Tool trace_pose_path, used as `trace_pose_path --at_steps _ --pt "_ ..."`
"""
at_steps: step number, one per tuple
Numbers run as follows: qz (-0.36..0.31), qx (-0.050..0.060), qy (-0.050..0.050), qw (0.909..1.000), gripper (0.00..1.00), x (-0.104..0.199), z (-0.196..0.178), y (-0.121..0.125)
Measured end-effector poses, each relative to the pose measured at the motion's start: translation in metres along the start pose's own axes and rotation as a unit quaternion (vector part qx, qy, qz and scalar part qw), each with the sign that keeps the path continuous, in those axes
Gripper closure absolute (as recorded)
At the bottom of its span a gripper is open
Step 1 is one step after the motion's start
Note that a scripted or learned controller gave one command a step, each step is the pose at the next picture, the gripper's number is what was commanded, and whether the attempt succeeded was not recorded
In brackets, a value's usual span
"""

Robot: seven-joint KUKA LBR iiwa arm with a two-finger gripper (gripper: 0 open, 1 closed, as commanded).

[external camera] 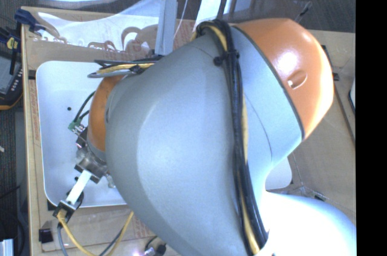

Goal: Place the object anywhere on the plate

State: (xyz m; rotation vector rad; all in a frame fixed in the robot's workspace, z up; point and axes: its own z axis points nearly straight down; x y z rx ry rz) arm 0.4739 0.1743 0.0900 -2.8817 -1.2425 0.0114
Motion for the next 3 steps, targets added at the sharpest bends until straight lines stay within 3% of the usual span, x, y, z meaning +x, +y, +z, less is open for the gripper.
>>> trace_pose_path --at_steps 1,2,3 --pt "0.239 -0.001 0.002 0.971 0.0 0.027 -0.001 -0.023" --pt "0.3 -0.001 0.003 0.9541 0.0 0.066 -0.012 0.072" --pt "0.279 -0.002 0.004 0.9604 0.0 0.103 -0.142 0.069"
